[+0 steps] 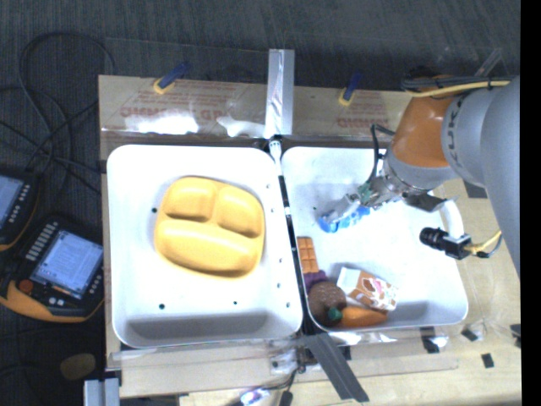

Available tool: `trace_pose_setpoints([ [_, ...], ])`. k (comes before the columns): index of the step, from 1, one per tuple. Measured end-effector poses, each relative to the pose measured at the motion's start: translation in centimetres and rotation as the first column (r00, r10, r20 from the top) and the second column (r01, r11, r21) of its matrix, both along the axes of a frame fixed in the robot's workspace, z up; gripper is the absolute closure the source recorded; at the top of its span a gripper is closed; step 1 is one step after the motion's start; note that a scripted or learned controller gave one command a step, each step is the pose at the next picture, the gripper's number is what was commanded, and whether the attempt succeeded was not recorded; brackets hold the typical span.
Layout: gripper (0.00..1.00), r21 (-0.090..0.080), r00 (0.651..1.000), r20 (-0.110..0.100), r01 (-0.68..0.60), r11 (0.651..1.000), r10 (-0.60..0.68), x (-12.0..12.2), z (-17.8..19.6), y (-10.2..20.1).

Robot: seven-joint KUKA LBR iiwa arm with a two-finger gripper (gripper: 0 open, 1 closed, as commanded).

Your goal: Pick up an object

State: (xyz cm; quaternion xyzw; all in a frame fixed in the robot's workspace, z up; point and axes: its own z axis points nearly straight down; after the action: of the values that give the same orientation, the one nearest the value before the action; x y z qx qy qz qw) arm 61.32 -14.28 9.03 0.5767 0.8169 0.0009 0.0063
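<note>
- At the near end of the right bin (pixel 448 311), a carrot (pixel 365 317), a brown round piece (pixel 325 295), a small printed carton (pixel 370 288), purple grapes (pixel 314 276) and a chocolate bar (pixel 306 249) lie packed together, several touching. A grasp aimed here risks closing on two things at once, or nudging one under the bin's near wall, where it is harder to reach.
- The likely target, a blue object (pixel 330 222), lies on the bare floor of the right bin, apart from that cluster and near the divider between the bins. The pincer (pixel 349 211) sits low, right at its far-right end. I cannot tell whether the pincer is apart, together or clamped on the object, because its tips and the blue thing merge at this angle.
- If the hold is only on the object's tip, I judge it could swing or slip out on the lift. If there is no hold at all, the arm comes up with nothing.
- The pincer comes in at a slant, so a push along the bin floor could slide the smooth blue object toward the divider instead of trapping it.
- The yellow tray (pixel 211 225) in the left bin (pixel 127 311) lies well apart, so it is in no danger.
- Farther back, the orange band (pixel 420 138) of the arm hangs over the right bin's far wall. A steep lift should clear it, but a low sweep across the tabletop (pixel 118 91) could clip the rim.
</note>
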Motion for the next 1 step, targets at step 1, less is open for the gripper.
trace_pose_setpoints([
  [1,1.0,0.002,1.0,-0.002,0.0,1.0,0.0,0.02,0.65,0.01],
])
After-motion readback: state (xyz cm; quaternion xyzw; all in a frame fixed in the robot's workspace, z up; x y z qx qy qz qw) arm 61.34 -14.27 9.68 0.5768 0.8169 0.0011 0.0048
